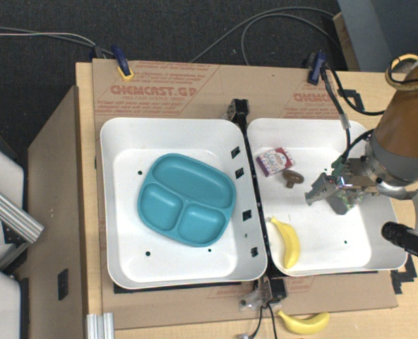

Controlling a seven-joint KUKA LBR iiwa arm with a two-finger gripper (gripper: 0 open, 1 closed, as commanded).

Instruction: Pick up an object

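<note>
Two white bins (117, 210), one teal plate (186, 198), two bananas (288, 241), one purple packet (273, 161), one brown lump (294, 179)

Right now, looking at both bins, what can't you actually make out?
- Gripper in the camera view: blurred and dark over the right bin, so whether it is open or shut can't be told.
- Small brown object: too small to identify.
- Packet: label too small to read.
- Second banana below the bins: partly cut off by the bottom edge and crossed by a cable.
- Arm: cut off at the right.
</note>
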